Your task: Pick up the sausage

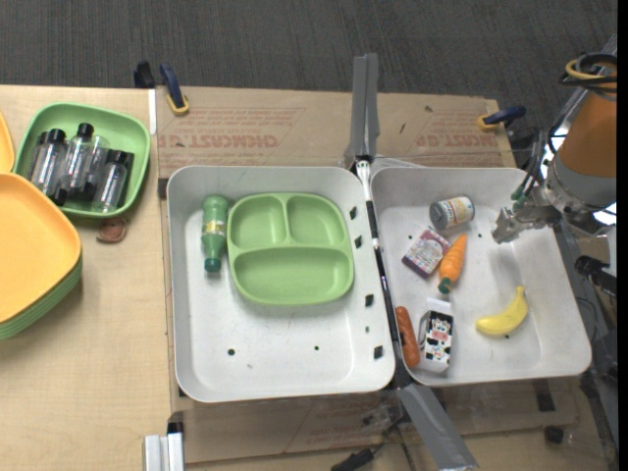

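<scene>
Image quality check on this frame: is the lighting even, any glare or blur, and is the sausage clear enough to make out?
Camera view: lighting soft and even, shadows faint; mild sheen on the white bins, no blown-out glare. The sausage at the right bin's left wall is small but distinct beside the milk carton. The gripper looks soft and low in detail.

Position: one fixed camera above the bench [98, 361], looking down at a slant.
Facing: toward the bench's far edge and the dark floor [294, 18] beyond.
Nearness: far enough to take in the left bin [196, 361] and the right bin [549, 351] whole.
Arm side: the arm [589, 135] enters from the frame's right.
</scene>
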Available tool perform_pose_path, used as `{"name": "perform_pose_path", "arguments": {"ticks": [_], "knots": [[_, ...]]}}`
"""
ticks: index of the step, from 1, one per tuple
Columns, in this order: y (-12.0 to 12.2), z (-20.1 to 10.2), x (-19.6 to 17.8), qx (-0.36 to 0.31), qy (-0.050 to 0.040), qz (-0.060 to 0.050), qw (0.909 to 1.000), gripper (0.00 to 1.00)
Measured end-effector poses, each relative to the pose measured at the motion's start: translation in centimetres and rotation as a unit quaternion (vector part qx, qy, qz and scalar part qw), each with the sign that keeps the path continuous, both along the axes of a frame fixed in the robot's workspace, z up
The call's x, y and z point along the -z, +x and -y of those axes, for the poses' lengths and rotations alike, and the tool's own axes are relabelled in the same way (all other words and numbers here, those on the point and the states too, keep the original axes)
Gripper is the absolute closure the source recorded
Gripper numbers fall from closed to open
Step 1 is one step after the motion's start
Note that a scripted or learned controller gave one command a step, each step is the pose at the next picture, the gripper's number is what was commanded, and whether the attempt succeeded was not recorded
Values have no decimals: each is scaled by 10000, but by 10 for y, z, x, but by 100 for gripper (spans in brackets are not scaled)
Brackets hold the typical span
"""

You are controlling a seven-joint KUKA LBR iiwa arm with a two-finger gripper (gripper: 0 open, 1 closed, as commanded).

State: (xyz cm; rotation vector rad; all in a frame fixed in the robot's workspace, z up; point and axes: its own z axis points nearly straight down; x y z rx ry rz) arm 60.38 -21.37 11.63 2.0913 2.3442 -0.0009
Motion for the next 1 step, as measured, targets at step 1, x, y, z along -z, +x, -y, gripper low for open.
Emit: {"name": "perform_pose_path", "arguments": {"ticks": [1], "knots": [[-51,3,3,-716,3,1,9974,100]]}}
